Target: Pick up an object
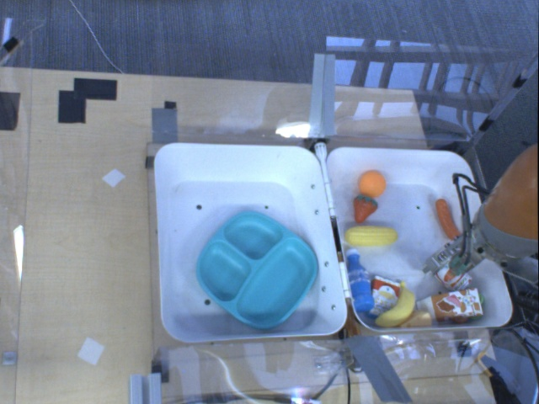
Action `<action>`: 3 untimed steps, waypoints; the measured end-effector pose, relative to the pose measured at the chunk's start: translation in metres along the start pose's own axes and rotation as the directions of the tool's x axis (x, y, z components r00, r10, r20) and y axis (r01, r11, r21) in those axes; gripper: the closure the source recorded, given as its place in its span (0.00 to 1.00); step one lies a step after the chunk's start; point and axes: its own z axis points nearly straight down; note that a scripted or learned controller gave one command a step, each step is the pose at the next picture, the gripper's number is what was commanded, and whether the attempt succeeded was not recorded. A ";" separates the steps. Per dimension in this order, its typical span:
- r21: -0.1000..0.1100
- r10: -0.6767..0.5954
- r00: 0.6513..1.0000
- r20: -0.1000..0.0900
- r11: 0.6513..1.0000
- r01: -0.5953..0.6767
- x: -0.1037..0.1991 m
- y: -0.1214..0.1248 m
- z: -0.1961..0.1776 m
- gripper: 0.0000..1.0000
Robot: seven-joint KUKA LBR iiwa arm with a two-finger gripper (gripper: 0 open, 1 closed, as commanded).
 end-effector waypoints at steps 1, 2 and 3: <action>0.017 0.413 0.911 -0.008 0.911 -0.412 0.001 -0.006 -0.001 1.00; 0.018 0.413 0.911 -0.008 0.911 -0.413 0.001 -0.006 -0.001 0.00; 0.020 0.560 0.828 -0.004 0.828 -0.560 -0.042 0.083 -0.024 0.00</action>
